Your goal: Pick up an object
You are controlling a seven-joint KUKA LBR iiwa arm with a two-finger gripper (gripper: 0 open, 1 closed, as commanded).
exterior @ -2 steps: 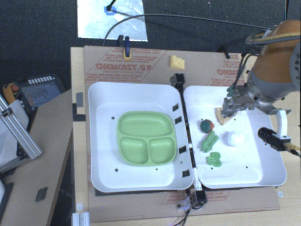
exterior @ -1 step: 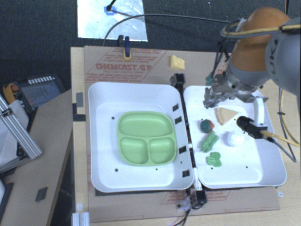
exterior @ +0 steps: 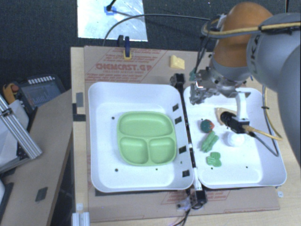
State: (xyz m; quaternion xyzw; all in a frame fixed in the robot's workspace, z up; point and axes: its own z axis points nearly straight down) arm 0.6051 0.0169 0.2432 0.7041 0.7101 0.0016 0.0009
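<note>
**Fingers (exterior: 196,97) above the right bin's far left corner, open or closed unclear**

A green divided plate (exterior: 145,138) lies mid-floor in the left bin (exterior: 101,126). Along the left wall of the right bin (exterior: 268,168) sit a red-and-green ball (exterior: 206,125), a green toy (exterior: 209,141) and a small green piece (exterior: 214,159), all apart from the fingers. A white ball (exterior: 233,138) lies to their right.

This is a robotics lab. A grey industrial arm (exterior: 277,41) reaches over two white bins (exterior: 94,140) set on printed cardboard (exterior: 141,62) on a table (exterior: 56,126). Loose cables (exterior: 155,17), an aluminium rail (exterior: 19,131) and a control pendant (exterior: 40,92) are nearby.
</note>
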